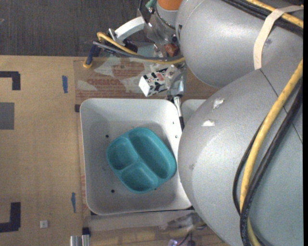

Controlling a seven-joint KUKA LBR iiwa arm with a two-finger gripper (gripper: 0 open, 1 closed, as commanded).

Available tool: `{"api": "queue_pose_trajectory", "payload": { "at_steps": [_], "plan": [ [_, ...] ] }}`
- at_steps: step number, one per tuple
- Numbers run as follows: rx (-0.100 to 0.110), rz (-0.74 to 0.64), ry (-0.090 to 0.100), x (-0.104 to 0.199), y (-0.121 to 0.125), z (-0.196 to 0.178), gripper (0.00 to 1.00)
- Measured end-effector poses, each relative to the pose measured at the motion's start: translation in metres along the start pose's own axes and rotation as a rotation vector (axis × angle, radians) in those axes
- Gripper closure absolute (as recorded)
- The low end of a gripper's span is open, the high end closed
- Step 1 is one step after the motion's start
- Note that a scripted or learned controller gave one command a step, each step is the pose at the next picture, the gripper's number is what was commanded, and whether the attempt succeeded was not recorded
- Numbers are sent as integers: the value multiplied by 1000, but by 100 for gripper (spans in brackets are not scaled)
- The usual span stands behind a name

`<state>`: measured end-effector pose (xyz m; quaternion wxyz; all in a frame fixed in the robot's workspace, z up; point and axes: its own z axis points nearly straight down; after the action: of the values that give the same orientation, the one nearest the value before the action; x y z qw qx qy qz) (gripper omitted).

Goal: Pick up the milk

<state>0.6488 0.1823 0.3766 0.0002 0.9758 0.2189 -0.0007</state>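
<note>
We see the grey arm [240,144] bulking across the right of the view, covering most of the second white bin [192,106], of which a small corner shows just right of the claw's lower end. Its orange band [168,4] sits at the top edge, and yellow and black cables [120,48] loop out to the left of the wrist.

The two-finger claw [168,79] hangs above the far rim of the shallow white plastic bin [91,144], over the brown cardboard [106,81] that lies beyond that rim. Right against the claw, on its left side, we see the small white milk carton with black cow patches [154,82], tilted, lifted clear of the bin floor and level with the fingers. The carton appears to be pinched between the fingers, which are closed in on it, though the wrist hardware hides part of the contact.

Well below the claw, in the middle of the white bin, lies a teal plastic plate with three compartments [141,158], flat on the floor and apart from the carton.
</note>
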Motion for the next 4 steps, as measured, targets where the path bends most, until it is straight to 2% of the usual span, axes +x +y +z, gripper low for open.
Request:
{"api": "queue_pose_trajectory", "payload": {
  "at_steps": [1, 2, 3, 4],
  "plan": [
    [0, 25, 1, 22, -31, -57, 100],
    [1, 15, -3, 12, -38, 29, 100],
    [0, -13, 0, 18, -36, -57, 100],
    [0, 244, 0, 20, -35, -57, 100]
  ]
}}
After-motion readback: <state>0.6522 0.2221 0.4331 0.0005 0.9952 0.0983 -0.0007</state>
